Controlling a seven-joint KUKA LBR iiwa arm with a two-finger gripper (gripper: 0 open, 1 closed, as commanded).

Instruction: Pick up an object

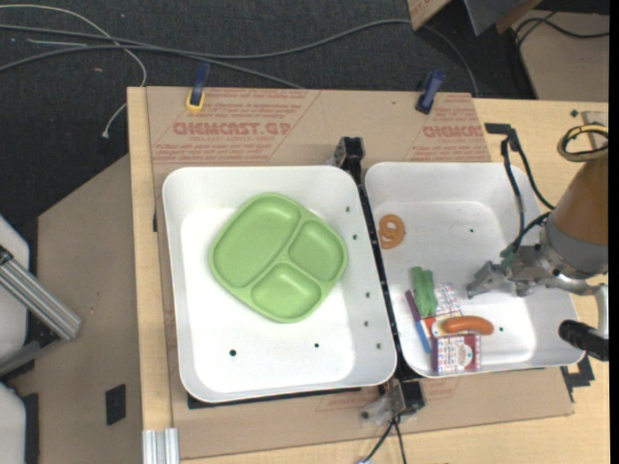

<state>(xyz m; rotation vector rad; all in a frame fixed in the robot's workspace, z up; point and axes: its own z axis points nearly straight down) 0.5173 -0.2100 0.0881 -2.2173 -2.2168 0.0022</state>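
The right bin (455, 187) holds a small orange ring (391, 230) near its left wall. Lower down lie a green stick-shaped item (423, 286), a thin purple and blue pen (418, 319), an orange-red sausage (467, 326) and a small pink and white box (455, 353). My gripper (488, 278) hangs low over the right half of this bin, just right of and slightly above that cluster. Nothing shows in its grasp. The grey arm with its orange band (585, 211) comes in from the right.
In the left bin (193, 356) a green divided plate (279, 256) lies near the middle. A black clamp (348, 151) sits at the top between the bins. Both bins rest on a cardboard sheet (242, 124), and cables run along the right bin's far side.
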